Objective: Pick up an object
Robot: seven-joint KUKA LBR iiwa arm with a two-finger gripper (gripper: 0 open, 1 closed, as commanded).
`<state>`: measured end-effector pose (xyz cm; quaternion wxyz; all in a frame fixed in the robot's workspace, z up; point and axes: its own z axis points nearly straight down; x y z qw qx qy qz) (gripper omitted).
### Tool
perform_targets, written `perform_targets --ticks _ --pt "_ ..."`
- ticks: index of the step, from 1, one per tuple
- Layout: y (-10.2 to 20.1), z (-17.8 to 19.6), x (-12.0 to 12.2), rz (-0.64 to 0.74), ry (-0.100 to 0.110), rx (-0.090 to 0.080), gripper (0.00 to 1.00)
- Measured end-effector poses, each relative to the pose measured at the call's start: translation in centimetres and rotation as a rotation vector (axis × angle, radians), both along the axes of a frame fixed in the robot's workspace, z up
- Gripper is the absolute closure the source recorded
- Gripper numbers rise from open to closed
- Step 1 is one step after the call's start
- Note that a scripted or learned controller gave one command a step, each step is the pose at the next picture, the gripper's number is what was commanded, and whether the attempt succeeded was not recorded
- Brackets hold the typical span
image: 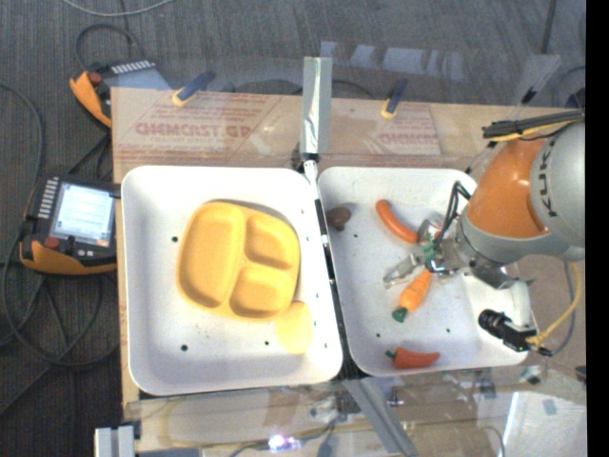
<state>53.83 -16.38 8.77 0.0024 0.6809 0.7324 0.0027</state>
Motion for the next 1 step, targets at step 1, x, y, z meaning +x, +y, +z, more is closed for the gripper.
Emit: perform_targets --ticks 1 --pt "-0.07 0.71 0.17 -0.001 -0.002 -0.001 1.00"
